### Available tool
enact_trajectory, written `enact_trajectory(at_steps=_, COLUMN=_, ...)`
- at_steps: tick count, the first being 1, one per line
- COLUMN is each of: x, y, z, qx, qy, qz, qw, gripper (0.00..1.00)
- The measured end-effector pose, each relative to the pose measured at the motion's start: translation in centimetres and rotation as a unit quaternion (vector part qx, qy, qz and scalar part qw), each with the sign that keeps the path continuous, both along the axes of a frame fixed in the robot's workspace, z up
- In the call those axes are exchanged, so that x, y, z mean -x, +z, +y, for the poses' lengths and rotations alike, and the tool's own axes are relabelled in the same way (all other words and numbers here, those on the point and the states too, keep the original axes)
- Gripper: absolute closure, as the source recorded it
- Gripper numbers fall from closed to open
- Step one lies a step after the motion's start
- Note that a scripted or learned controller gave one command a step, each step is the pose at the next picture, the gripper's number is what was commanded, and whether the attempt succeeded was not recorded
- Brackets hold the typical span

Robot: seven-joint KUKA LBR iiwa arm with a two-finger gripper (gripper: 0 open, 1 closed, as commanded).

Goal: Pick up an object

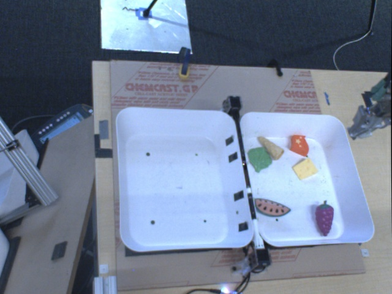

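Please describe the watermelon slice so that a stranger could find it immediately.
Look in the right bin, along its left wall near the front. The watermelon slice lies there, flat and crescent-shaped. It alone is red with dark seeds and a green rind; the grapes nearby are purple.

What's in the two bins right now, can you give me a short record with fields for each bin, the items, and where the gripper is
left bin: bare white floor
right bin: six toy foods
items: watermelon slice, grapes, yellow cheese cube, orange piece, green leaf, tan cone
touching: leaf and cone overlap; the rest lie apart
gripper: at the right edge, outside the right bin, above the bench
held: nothing seen between its fingers
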State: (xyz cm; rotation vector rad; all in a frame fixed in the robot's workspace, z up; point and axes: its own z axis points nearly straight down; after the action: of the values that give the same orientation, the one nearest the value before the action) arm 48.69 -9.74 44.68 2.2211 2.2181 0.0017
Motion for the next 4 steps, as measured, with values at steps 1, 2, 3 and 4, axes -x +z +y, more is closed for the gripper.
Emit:
enact_trajectory(at_steps=1, x=-7.2, y=2.1, z=0.0, qx=0.0008, qy=0.004, qz=-0.002, qw=1.0000, gripper=1.00)
enact_trajectory(at_steps=2, x=-14.7, y=3.4, z=-3.2, qx=0.0013, qy=0.001, qz=-0.002, qw=1.0000, gripper=1.00)
enact_trajectory(at_steps=3, x=-12.8, y=1.3, z=-7.0, qx=0.0003, qy=0.000, qz=0.001, qw=1.0000, gripper=1.00)
enact_trajectory(at_steps=4, x=-4.3, y=0.8, z=-5.1, qx=-0.0009, qy=0.001, qz=0.001, qw=1.0000, gripper=1.00)
